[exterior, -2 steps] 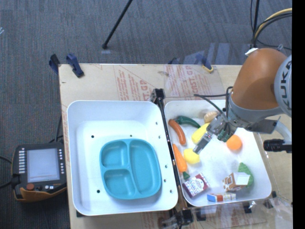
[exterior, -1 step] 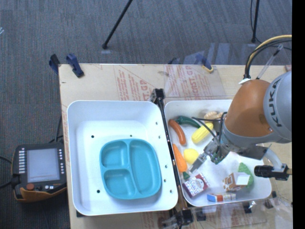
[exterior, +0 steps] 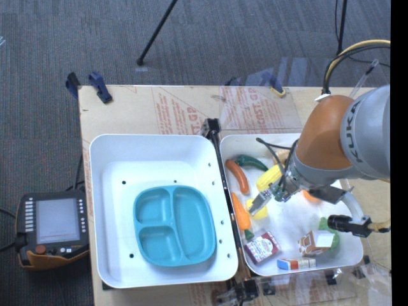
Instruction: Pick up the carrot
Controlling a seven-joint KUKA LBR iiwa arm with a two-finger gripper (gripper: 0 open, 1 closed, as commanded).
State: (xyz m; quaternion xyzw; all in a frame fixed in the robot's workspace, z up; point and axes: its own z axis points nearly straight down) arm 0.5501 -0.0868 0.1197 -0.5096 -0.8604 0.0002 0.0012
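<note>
I see the carrot (exterior: 241, 213) lying along the right bin's (exterior: 354, 259) left wall, untouched. My jaws (exterior: 262, 201) hang spread just right of it, holding nothing. The yellow corn (exterior: 268, 176) crowds close; closing could catch it instead. Cardboard-covered tabletop (exterior: 172, 107), dark carpet (exterior: 76, 30) beyond.

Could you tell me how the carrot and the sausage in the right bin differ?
The carrot is bright orange and tapers toward a green end; the sausage is darker red-orange with rounded ends. The carrot lies nearer the camera, the sausage farther back. Both are long, lie flat, and run along the right bin's left wall.
</note>
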